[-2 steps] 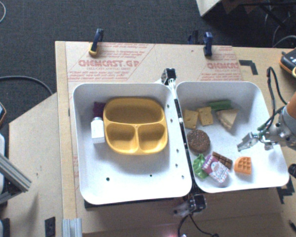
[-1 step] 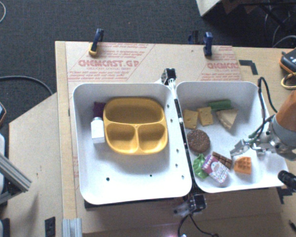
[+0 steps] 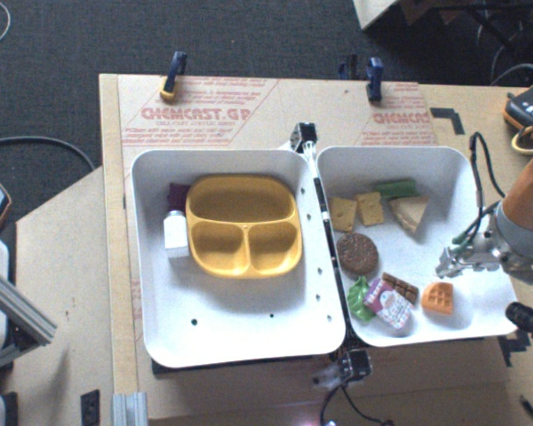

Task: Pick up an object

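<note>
- Waffle piece (image 3: 438,298) — small, orange, lying flat near the front right corner of the right bin (image 3: 444,160); judged the likeliest pick target, since it is the item closest to the gripper (image 3: 451,264)
- Gripper sits just above and slightly behind the waffle piece, low over the bin floor; nothing visible between its fingers; whether they are spread or closed — cannot tell, too small and blurred
- Nearest neighbours: chocolate bar (image 3: 400,286) and a pink-and-white packet (image 3: 393,310) just to the waffle's left, green wrapper (image 3: 361,296) beyond them, round brown cookie (image 3: 358,254) further back
- Back of the right bin: two crackers (image 3: 356,209), a green item (image 3: 396,187), a tan wedge (image 3: 410,211), well apart from the gripper
- Left bin (image 3: 151,264) holds a yellow divided tray (image 3: 244,236) with a small white bottle (image 3: 175,233) touching its left side
- Risks, as judgement: waffle lies flat and thin, so fingers may close over it and come up with nothing; proximity to the front wall could block a finger; a drift left could nudge the packet instead
</note>
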